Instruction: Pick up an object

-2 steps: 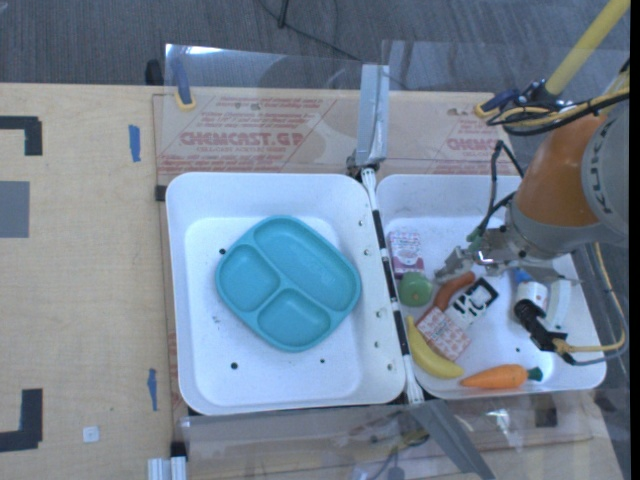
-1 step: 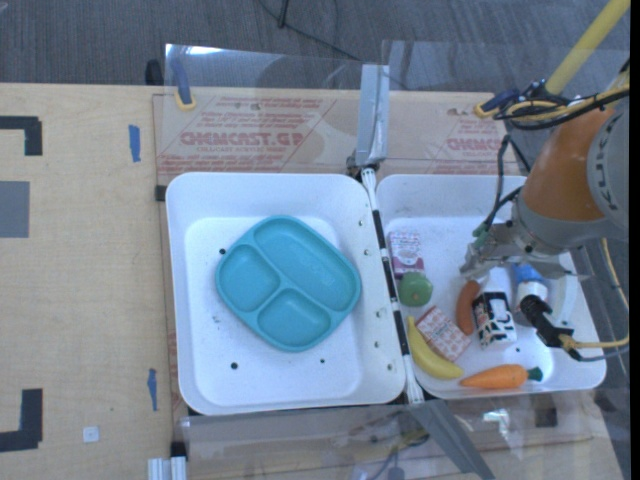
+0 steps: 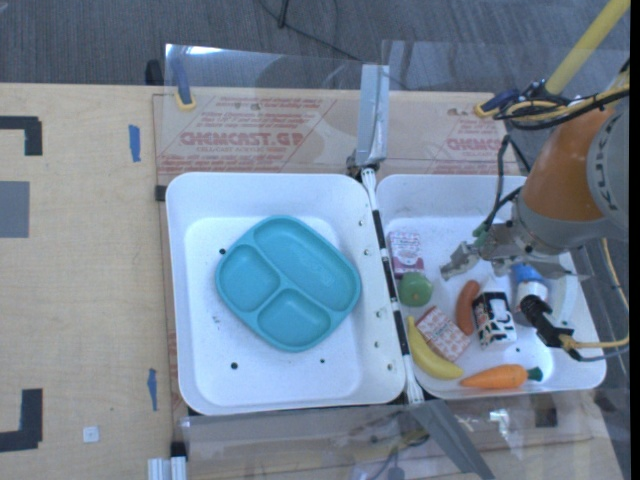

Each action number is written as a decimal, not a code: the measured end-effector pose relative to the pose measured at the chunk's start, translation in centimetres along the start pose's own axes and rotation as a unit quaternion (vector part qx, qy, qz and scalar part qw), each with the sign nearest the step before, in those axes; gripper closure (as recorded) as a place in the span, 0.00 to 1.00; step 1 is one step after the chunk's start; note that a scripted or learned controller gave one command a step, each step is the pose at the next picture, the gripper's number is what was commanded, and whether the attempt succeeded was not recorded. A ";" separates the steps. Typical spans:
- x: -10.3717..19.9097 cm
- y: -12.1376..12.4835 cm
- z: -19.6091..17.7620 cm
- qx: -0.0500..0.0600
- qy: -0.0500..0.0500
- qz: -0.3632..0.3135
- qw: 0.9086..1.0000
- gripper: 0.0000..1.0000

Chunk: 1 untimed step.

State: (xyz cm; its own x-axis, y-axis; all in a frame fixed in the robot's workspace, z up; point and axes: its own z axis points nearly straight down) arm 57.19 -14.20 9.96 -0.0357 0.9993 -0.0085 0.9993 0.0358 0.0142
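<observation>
Carrot and banana lie at the right bin's near wall. End effector hovers spread and empty above them; approach step, I judge. Next: descend onto one.

Smooth, matt turquoise plastic is forming the divided plate. The white bin under it is showing a glossy moulded plastic rim. Left of that bin, the bench is presenting pale, matt wood grain. Right of the plate, the banana and carrot are looking like smooth plastic.
</observation>
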 end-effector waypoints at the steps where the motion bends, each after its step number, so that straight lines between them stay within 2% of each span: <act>1: -0.2 0.0 -1.0 -0.001 -0.001 0.002 1.000 1.00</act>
State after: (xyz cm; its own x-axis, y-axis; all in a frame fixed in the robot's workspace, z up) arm 57.22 -14.43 10.94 -0.0310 0.9995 -0.0097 0.9994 0.0312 0.0168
